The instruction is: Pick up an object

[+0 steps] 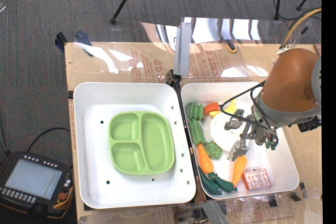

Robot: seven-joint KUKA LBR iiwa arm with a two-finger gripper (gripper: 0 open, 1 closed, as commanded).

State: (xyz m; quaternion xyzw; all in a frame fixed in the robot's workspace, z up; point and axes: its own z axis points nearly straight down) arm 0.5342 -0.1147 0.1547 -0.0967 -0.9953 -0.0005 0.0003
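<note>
My gripper (237,152) hangs over the middle of the right bin (287,165), its dark fingers pointing down just above an orange carrot (239,169). Nothing sits between the fingers that I can make out. Around it lie a second carrot (204,158), a green broccoli piece (213,150), green pods (196,131), a white plate (220,134), a yellow piece (229,108), an orange-red piece (211,108) and a red and white box (256,179).
The left bin (89,113) holds a green three-compartment tray (142,142). A dark green vegetable (216,184) lies at the right bin's front edge. A metal divider post (181,50) stands behind the bins. A teach pendant (34,181) lies on the floor at left.
</note>
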